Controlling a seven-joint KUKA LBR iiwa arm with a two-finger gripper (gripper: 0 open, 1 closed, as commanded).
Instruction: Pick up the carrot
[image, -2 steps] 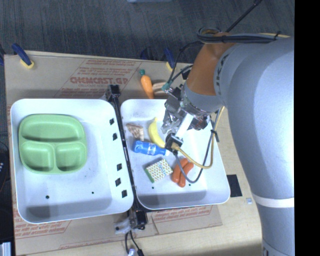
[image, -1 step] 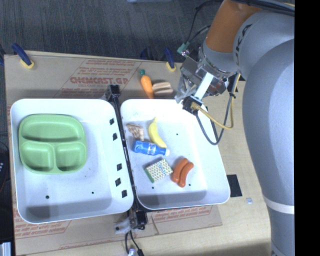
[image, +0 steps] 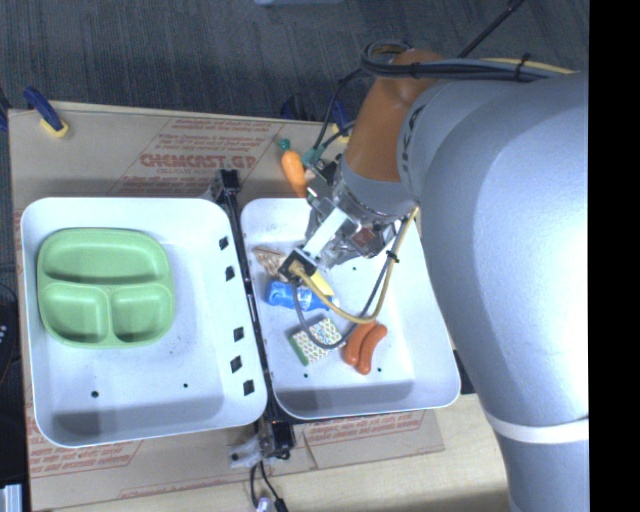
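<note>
Carrot, orange with a small green top (image: 293, 172), shows just past the rim of the right shallow white bin (image: 425, 345), at that bin's 11 o'clock. It is over the brown cardboard surface (image: 120, 185) and close beside the grey arm's wrist (image: 372, 195). I cannot tell whether the jaws are open, closed or gripping it. Inside that bin a blue crumpled piece (image: 281, 295) lies near centre and an orange-red sausage shape (image: 363, 346) at 5 o'clock. The left shallow white bin (image: 200, 385) holds a pale green divided tray (image: 102, 286).

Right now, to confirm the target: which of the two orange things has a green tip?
The carrot by the right bin's far rim; the orange sausage near the front has none.
</note>
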